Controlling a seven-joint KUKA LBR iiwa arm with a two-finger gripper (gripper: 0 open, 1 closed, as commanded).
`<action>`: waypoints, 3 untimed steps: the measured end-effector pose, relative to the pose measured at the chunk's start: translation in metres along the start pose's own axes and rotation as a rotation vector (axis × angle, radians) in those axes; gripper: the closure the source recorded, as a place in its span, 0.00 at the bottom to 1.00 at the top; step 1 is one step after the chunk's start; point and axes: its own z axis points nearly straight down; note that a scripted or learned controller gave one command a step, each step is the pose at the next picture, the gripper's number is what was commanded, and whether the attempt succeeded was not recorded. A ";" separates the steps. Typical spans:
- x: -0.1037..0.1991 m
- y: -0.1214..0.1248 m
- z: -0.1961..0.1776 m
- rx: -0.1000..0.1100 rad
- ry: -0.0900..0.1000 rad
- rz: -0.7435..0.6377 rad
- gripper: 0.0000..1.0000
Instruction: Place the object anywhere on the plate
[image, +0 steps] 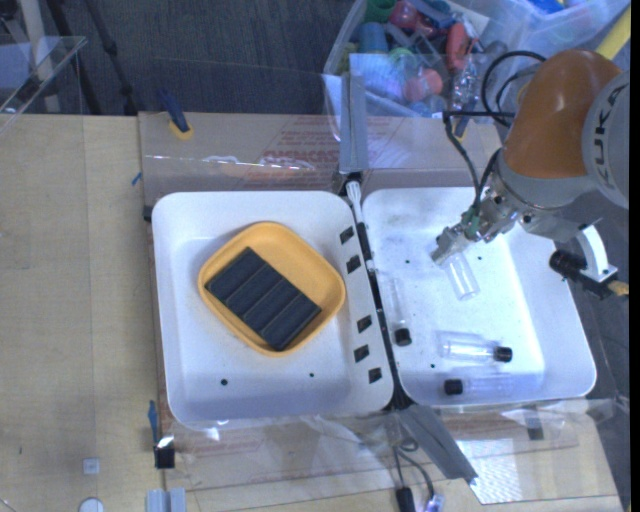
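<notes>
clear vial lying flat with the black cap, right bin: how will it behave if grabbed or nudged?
The capped vial looks like a smooth transparent cylinder lying on its side, so it will probably roll when nudged. Its glossy surface may slip between the fingers. It looks empty, likely light; possibly fragile.

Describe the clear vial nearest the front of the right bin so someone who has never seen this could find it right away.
Start at the right-hand white bin, the one the grey arm reaches over. Along its front wall, nearest the camera, lies a clear plastic vial on its side with a black cap at its left end. The clear vial just behind it has its cap on the right.
</notes>
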 end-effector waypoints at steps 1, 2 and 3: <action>0.023 0.007 0.000 -0.001 0.000 -0.172 1.00; 0.037 0.015 0.000 -0.001 -0.001 -0.319 1.00; 0.034 0.053 -0.004 -0.005 -0.005 -0.474 1.00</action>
